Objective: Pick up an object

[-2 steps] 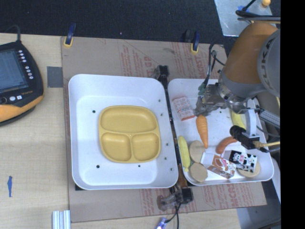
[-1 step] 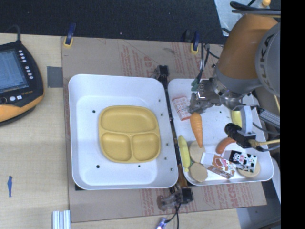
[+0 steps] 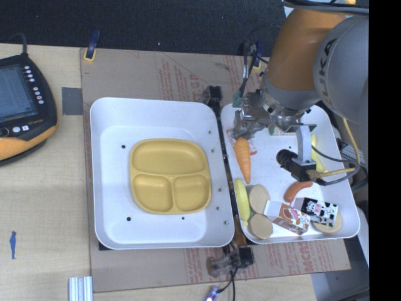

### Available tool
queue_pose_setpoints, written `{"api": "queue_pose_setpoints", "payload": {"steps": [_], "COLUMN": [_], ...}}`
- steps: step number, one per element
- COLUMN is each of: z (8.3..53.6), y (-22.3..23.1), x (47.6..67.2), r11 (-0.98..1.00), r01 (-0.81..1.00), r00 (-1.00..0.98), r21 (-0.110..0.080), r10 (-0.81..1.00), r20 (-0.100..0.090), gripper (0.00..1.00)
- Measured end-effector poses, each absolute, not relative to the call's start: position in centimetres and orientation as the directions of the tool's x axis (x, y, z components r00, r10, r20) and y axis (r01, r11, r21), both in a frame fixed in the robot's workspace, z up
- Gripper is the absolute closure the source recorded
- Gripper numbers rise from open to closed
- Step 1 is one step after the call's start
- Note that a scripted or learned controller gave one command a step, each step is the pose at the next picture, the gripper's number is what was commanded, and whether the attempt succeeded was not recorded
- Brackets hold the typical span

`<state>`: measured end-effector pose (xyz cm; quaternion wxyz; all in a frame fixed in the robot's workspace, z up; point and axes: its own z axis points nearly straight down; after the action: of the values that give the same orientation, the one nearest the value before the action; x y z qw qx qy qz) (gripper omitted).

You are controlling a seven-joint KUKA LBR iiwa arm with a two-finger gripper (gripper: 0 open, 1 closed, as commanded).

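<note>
My gripper hangs low over the far left corner of the right bin, just above the top end of an orange carrot. The carrot lies along the bin's left wall, and I see nothing between the fingers. Nearer the front lie a yellow-green banana-like piece, two round beige slices, a reddish sausage, a small red-and-white packet and a black-and-white patterned piece. The arm's grey and orange body covers the far right part of this bin.
The left bin holds a yellow divided plate. A teach pendant lies on the bench at the far left. Black clamps sit where the bins meet, at the back and at the front.
</note>
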<state>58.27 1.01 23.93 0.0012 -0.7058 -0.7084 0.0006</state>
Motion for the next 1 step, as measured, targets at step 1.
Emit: {"api": "queue_pose_setpoints", "payload": {"steps": [1], "z": [22.02], "y": [1.95], "x": [58.11], "r11": [0.006], "r01": [1.000], "r00": [-0.006], "r21": [-0.006], "r10": [1.000], "r20": [-0.001], "gripper": [1.00]}}
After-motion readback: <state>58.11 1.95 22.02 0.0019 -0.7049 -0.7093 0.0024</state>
